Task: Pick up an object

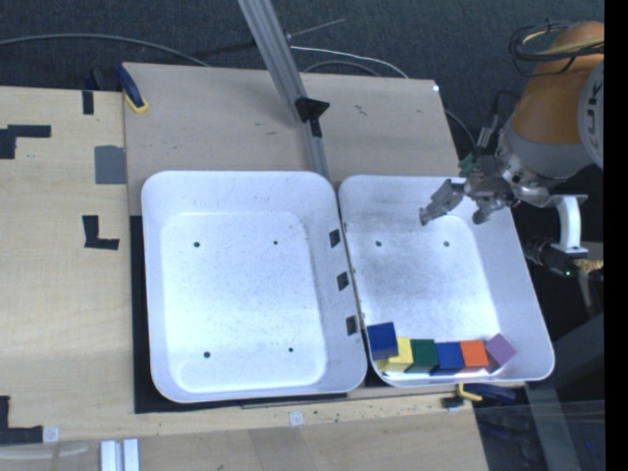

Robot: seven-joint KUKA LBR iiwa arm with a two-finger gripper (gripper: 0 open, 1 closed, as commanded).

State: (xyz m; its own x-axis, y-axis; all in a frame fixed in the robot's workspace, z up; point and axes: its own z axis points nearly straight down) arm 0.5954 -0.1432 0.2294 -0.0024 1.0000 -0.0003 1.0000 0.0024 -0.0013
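The end effector (pixel 457 206) hangs open and holds nothing over the far side of the right bin (pixel 510 263). The coloured blocks (pixel 437 353) lie along its near wall.

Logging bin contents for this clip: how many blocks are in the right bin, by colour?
Blue blocks: 2
Yellow block: 1
Green block: 1
Orange block: 1
Purple block: 1
Total: 6, all lined up along the near wall of the right bin.
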